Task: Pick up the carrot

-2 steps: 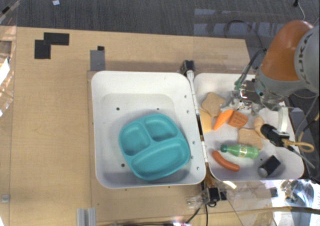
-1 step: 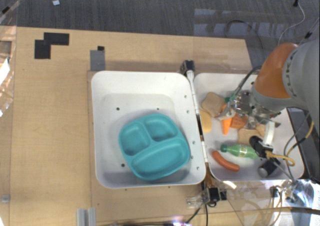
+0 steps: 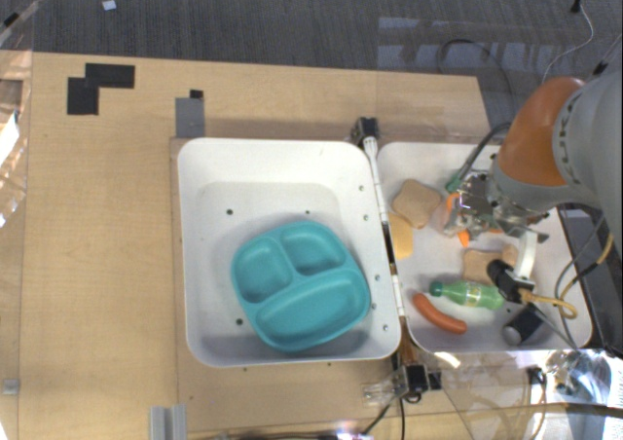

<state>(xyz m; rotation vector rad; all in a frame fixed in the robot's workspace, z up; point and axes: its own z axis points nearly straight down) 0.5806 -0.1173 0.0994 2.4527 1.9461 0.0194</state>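
The carrot [image 3: 454, 201] lies in the right bin [image 3: 428, 158], near its middle. Only small orange bits and a green tip of it show beside the gripper. My gripper [image 3: 474, 213] reaches in from the right and sits directly over the carrot, hiding most of it. The wrist's orange band [image 3: 531, 141] is above and to the right of it. Whether the carrot is gripped is hidden by the gripper body.
The right bin also holds a tan bread slice [image 3: 417, 202], a yellow piece [image 3: 400, 238], a toast piece [image 3: 478, 264], a green bottle [image 3: 468, 294], a red sausage [image 3: 440, 313] and a black object [image 3: 520, 325]. In the left bin [image 3: 209, 170] lies a teal divided plate [image 3: 300, 283].
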